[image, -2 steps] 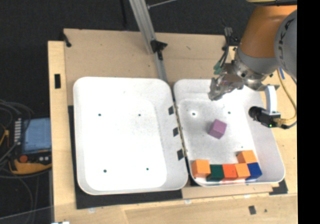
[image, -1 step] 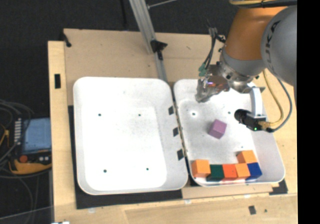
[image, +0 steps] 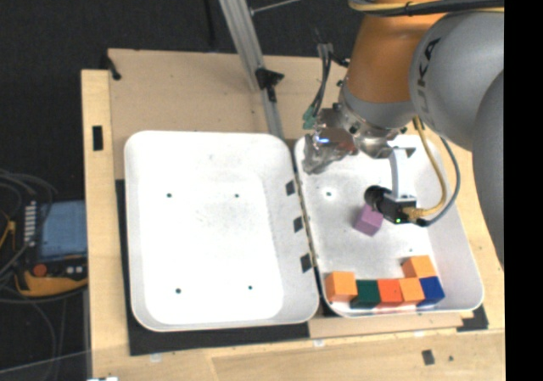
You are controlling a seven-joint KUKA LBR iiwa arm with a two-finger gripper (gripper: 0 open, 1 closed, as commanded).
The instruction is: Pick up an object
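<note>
My gripper (image: 317, 153) hangs over the far left corner of the right bin (image: 450, 226), close to the bin's left wall, below the orange wrist band. Nothing shows between its tips. A small purple block (image: 369, 221) lies alone near the middle of that bin, to the right of and nearer than the gripper, apart from it. Along the bin's front wall sits a row of blocks: an orange one (image: 341, 284), a green one (image: 367, 293), a red-orange one (image: 390, 290), another orange one (image: 417, 267) and a blue one (image: 432, 288).
The left bin (image: 144, 226) is a bare white tray beside the right one. A slanted metal rail (image: 246, 40) rises behind the bins. A black fitting with a cable (image: 383, 199) hangs from the wrist just above the purple block. Blue and orange gear (image: 51, 243) lies off the bench's left.
</note>
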